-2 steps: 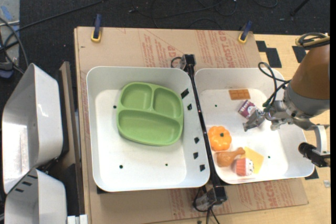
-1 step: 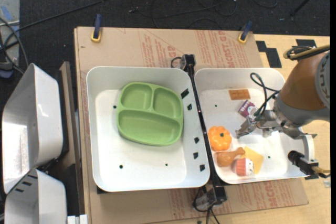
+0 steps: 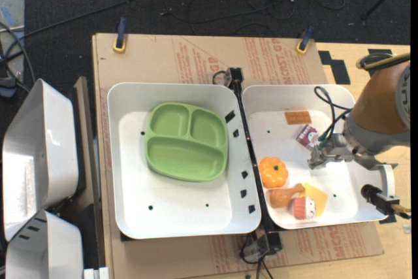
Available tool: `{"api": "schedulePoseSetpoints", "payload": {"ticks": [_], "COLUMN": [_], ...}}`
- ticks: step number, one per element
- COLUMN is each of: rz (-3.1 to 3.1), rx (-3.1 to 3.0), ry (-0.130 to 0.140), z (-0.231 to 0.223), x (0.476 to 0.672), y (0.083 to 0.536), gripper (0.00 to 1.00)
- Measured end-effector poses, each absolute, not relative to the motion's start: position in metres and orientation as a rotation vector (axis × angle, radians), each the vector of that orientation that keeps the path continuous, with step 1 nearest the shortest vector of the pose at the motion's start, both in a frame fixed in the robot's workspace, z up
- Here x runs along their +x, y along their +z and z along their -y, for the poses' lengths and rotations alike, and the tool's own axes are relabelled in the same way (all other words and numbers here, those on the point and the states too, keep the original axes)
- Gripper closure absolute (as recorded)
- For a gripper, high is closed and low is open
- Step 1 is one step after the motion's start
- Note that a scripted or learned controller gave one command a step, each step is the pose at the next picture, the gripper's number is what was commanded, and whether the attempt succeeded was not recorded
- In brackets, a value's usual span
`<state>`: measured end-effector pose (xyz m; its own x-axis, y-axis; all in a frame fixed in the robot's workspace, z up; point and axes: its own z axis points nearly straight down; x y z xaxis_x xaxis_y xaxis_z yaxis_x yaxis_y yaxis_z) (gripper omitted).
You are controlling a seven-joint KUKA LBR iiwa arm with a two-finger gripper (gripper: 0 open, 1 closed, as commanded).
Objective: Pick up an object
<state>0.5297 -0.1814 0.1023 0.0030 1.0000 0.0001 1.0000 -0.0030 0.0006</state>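
Pincer beside purple packet, pumpkin

Grey arm with orange band (black cable looped alongside)

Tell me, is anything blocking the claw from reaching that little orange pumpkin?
Nothing visible does. The gripper hovers in the right bin, and bare white floor lies between it and the pumpkin. The purple packet sits behind, off that path.

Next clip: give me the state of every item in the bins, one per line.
green divided plate: flat in left bin, nothing on it
orange cracker: flat, right bin
purple packet: beside gripper
toy pumpkin: upright
drumstick: lying, touching cheese wedge
pink cupcake: on its side
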Motion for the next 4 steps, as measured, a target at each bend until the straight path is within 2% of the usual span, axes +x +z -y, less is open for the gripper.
{"api": "schedulePoseSetpoints", "payload": {"ticks": [2, 3, 4], "rz": [-2.222, -2.222, -2.231], "rx": [2.212, 2.214, 2.213], "ry": [0.005, 0.003, 0.002], "z": [0.18, 0.181, 0.128], "x": [0.538, 0.539, 0.53], "y": [0.225, 0.263, 0.269], "gripper": [1.0, 1.0, 1.0]}}
